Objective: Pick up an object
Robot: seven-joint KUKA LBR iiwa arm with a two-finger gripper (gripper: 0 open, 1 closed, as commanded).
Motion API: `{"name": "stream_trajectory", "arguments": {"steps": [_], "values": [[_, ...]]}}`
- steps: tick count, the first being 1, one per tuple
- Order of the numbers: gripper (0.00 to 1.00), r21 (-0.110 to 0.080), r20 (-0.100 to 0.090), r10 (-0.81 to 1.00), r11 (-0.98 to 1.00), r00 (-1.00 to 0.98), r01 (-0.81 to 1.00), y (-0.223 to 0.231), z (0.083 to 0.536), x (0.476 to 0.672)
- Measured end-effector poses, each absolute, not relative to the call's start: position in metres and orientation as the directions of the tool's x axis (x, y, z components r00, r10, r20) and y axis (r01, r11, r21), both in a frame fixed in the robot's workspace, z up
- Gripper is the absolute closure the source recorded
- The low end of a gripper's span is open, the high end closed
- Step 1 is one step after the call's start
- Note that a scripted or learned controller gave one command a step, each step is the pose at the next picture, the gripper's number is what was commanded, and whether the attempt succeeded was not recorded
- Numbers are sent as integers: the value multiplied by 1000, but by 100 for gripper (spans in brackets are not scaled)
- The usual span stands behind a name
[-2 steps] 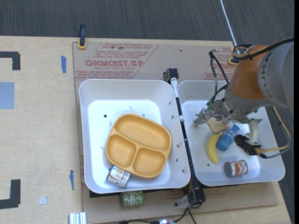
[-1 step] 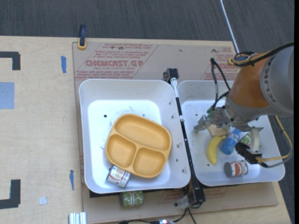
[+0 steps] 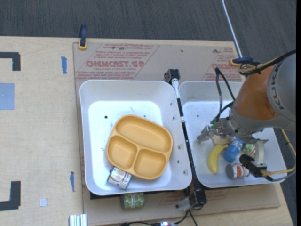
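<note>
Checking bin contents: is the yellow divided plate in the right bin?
No, the yellow divided plate lies in the left bin.

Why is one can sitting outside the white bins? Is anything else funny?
A green-labelled can lies on its side on the board below the left bin, outside both bins. Inside that bin, the yellow divided plate sits askew, its corner resting over another tipped can.

We see our arm (image 3: pixel 277 95) with a grey rounded casing, a broad orange band, black cables looping alongside, and a small metal hand (image 3: pixel 217 134)
</note>
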State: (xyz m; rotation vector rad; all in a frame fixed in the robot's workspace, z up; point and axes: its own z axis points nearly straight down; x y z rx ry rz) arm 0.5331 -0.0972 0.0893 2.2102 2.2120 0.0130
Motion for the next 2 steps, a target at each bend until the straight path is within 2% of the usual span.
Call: {"name": "stream_trajectory", "arguments": {"steps": [1, 2], "values": [[0, 17, -5, 1000, 1, -1, 1000, -99, 89, 497], [0, 12, -4, 1000, 1, -1, 1000, -96, 89, 561]]}}
